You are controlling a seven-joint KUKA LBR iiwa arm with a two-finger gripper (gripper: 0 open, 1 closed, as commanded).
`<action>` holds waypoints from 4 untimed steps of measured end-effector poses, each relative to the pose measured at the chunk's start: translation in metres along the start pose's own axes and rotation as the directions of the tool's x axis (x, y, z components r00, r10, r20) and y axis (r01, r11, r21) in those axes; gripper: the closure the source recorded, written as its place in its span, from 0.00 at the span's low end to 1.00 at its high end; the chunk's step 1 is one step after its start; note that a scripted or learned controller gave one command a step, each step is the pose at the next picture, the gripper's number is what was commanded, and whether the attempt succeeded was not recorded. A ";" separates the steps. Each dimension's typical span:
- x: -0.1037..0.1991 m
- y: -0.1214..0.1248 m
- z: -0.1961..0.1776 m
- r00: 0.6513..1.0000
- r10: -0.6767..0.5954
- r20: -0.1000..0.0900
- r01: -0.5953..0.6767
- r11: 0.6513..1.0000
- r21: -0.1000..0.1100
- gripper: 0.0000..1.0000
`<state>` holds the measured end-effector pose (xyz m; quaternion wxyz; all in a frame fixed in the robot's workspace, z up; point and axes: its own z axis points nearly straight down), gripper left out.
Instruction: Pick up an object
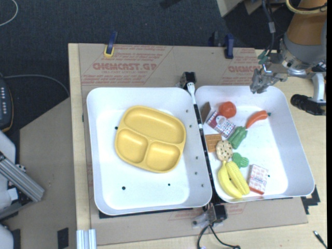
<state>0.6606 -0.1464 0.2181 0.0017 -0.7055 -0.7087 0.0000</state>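
Carrot (257, 119) lies in the right bin (295, 139), at six o'clock from the gripper (259, 85) above the far rim, long axis slanting two-to-eight; gripper's state I cannot tell.

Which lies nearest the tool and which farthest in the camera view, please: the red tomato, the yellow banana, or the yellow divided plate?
Measured from the tool, at the right bin's far edge:
1. Red toy tomato, right bin, far end.
2. Yellow toy banana, right bin, near end.
3. Yellow divided plastic plate, left bin.
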 end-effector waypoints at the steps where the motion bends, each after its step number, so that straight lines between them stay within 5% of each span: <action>1: 0.056 -0.021 0.007 1.000 -0.001 -0.001 0.001 1.000 0.001 1.00; 4: 0.204 -0.089 0.003 1.000 -0.001 -0.001 0.001 1.000 0.002 1.00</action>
